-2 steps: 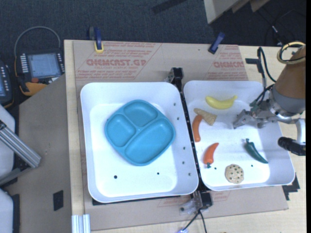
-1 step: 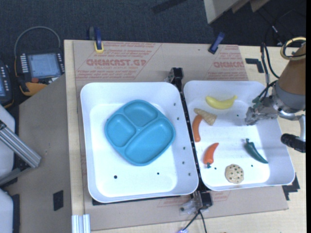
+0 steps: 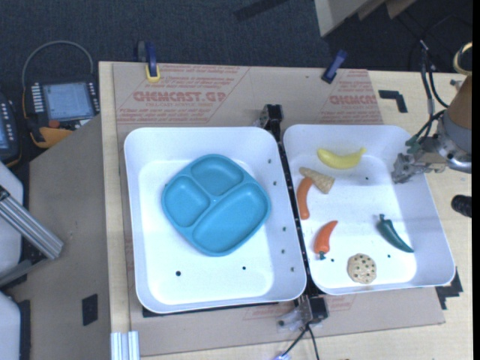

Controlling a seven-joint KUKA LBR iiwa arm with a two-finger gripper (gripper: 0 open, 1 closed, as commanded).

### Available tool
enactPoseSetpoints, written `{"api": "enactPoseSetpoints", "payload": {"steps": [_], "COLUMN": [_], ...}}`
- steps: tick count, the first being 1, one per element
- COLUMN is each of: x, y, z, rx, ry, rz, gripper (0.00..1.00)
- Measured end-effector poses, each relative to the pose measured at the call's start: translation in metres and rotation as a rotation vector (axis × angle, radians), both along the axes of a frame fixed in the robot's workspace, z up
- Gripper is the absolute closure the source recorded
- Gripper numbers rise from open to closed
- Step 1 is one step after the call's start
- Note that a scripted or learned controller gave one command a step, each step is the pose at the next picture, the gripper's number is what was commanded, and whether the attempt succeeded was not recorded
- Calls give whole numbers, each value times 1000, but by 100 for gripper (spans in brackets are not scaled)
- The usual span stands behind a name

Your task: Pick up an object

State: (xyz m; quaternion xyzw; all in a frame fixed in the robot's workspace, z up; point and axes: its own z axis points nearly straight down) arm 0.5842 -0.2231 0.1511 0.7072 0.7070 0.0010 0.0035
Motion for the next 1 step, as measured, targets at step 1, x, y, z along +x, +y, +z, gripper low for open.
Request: {"api": "enactPoseSetpoints", "payload": {"steps": [1], "x": [2], "y": [7], "z": [46], "rx": [1], "ry": [0], "rz": [2], "gripper": [100]}}
